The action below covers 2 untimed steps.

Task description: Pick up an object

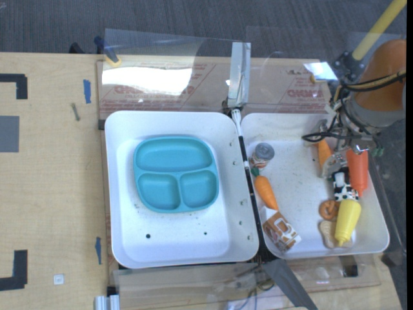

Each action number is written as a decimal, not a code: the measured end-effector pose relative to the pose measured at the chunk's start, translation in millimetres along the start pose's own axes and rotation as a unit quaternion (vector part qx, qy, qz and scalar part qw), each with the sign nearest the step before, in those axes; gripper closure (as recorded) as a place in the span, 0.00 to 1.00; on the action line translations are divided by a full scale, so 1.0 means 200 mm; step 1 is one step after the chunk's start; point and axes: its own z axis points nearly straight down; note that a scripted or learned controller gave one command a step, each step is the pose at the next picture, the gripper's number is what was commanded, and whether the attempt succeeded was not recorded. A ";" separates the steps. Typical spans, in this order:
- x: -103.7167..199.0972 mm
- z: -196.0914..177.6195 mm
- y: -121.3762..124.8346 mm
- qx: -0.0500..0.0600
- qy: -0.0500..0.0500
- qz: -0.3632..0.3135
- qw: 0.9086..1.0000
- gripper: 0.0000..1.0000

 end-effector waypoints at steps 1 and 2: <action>-0.03 -0.07 0.01 0.001 -0.007 -0.002 1.000 1.00; -0.09 -0.67 0.28 0.000 -0.004 0.125 0.992 1.00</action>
